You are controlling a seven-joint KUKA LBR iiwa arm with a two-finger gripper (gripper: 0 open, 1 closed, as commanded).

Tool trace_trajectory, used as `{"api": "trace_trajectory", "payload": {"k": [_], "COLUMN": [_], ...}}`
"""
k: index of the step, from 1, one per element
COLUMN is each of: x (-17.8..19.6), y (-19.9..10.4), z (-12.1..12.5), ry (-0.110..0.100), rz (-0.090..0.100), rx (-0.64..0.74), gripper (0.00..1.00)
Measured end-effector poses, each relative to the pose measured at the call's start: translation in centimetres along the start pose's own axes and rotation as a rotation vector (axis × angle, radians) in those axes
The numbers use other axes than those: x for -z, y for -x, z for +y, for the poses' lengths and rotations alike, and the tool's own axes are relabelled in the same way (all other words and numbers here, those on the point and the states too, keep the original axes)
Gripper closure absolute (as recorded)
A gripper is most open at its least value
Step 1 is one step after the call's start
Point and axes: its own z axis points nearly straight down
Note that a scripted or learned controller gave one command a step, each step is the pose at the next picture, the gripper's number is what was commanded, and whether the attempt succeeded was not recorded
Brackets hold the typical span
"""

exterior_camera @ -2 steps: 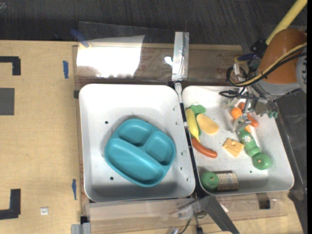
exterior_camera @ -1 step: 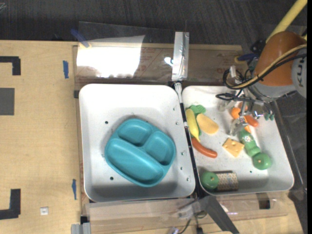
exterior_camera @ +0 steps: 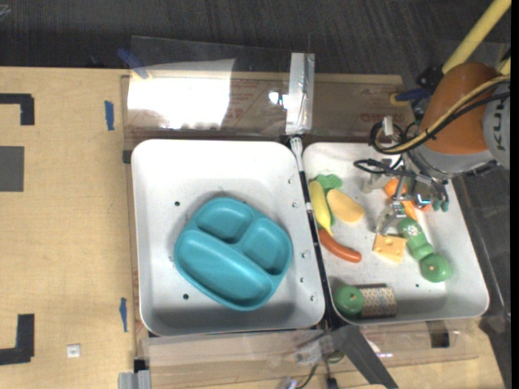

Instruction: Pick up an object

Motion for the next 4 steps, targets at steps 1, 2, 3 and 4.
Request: {"api": "trace_trajectory", "payload": {"k": [1, 2, 3, 4], "x": [1.2, 8.0, 4.6, 9.2], "y": [0.4, -1.7, 3.3, 4.3], "z": [0.0, 4.6, 5.2, -0.6], "ry": [-0.002, 0.001, 0.002, 0.000], "rz": [-0.013, 0.001, 0.008, 0.000], "rx": [0.001, 0.098, 0.136, 0.436], "gripper": [1.00, 1.00, 1.00, 1.00]}}
